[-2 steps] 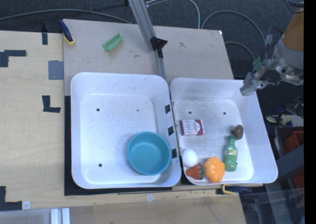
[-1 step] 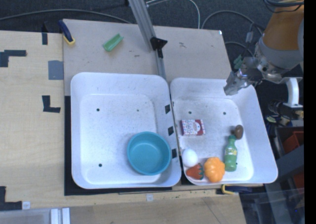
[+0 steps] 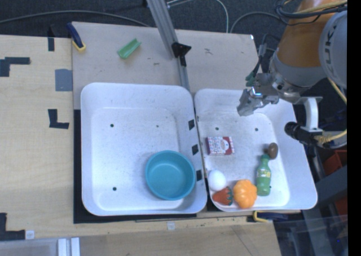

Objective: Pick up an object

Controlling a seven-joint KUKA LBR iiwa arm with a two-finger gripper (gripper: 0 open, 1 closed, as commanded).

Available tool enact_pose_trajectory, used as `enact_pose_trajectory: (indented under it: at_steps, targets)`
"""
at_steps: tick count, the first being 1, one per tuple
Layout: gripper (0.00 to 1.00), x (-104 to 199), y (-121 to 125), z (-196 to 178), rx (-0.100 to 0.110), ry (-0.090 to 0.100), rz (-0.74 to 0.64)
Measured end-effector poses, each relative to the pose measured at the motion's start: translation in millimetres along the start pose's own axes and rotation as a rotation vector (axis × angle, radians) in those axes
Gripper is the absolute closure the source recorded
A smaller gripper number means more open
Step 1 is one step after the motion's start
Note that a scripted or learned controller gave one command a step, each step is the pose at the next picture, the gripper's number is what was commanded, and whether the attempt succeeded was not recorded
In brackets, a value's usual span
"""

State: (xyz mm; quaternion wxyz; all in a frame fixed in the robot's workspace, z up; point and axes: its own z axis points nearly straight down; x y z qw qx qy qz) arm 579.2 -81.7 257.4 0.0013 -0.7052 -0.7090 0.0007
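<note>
White bins sit side by side on the bench [image 3: 34, 136]; the right bin [image 3: 299, 187] gathers every candidate at its near end. The gripper [image 3: 248, 104] hangs over the far end, fingers unreadable. Carton [image 3: 219, 145], pumpkin [image 3: 245, 193], bottle [image 3: 263, 175], egg [image 3: 216, 180] lie below

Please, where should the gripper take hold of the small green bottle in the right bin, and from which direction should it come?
Probably the green bottle is best gripped across its wider lower body, coming straight down from above. It appears to lie along the bin floor, neck pointing away from the near wall. The orange pumpkin crowds its left side, so the fingers have little room there. The gripper is over the far end.
</note>
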Motion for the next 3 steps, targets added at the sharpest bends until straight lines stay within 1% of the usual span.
enact_pose_trajectory:
  at_steps: [1, 2, 3]
  targets:
    - [1.0, 55, -6, 16, 0.001, 0.0, -0.001]
    - [1.0, 104, -4, 26, 0.001, 0.0, -0.001]
    - [1.0, 158, -19, 24, 0.001, 0.0, -0.002]
